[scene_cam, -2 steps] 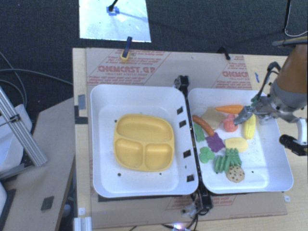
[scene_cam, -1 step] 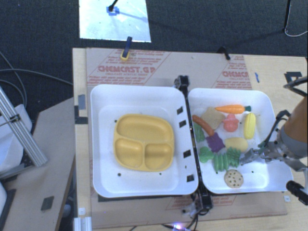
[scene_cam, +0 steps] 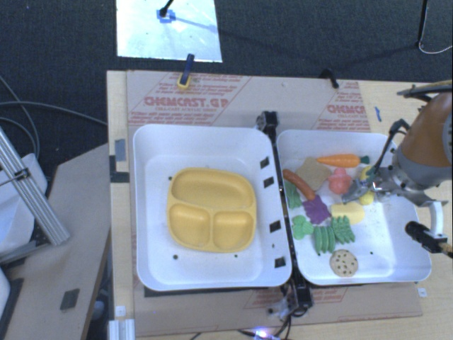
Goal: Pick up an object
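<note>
The right bin (scene_cam: 393, 255) holds several toy foods. An orange carrot (scene_cam: 340, 160) lies at the back, beside a tan bread slice (scene_cam: 312, 171) and a red sausage (scene_cam: 299, 183). A pink round piece (scene_cam: 340, 183), purple grapes (scene_cam: 317, 209) and a pale yellow piece (scene_cam: 347, 212) sit mid-bin. Green pea pods (scene_cam: 324, 238) and a cookie (scene_cam: 343, 262) lie nearer the front. My gripper (scene_cam: 364, 188) reaches in from the right and hangs low, just right of the pink piece and above the yellow piece. Nothing is visibly held in it.
The left bin (scene_cam: 145, 190) carries a yellow divided tray (scene_cam: 211, 210). A black divider with clips (scene_cam: 277, 190) runs between the bins. The arm's orange band (scene_cam: 428, 137) stands over the right bin's far right side. A black part (scene_cam: 425, 234) sticks out near the right rim.
</note>
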Robot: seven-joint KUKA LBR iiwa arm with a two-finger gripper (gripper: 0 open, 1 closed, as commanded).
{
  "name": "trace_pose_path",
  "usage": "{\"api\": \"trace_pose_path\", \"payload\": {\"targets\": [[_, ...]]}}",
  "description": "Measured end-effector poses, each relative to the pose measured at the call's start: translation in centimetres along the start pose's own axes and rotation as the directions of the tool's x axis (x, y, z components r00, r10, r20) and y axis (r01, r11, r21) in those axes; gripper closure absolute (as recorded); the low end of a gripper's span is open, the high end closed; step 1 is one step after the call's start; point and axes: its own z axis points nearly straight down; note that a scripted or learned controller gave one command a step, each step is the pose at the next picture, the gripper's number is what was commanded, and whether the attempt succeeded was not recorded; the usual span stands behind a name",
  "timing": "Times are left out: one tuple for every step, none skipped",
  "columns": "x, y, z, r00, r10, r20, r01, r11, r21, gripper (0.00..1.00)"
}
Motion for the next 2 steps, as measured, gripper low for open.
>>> {"api": "trace_pose_path", "payload": {"targets": [[2.6,9.7,0.4,1.000,0.002,-0.001,-0.002,0.999,0.038,0.00],[0.2,2.7,-1.5,1.000,0.011,-0.003,-0.011,1.000,0.012,0.00]]}}
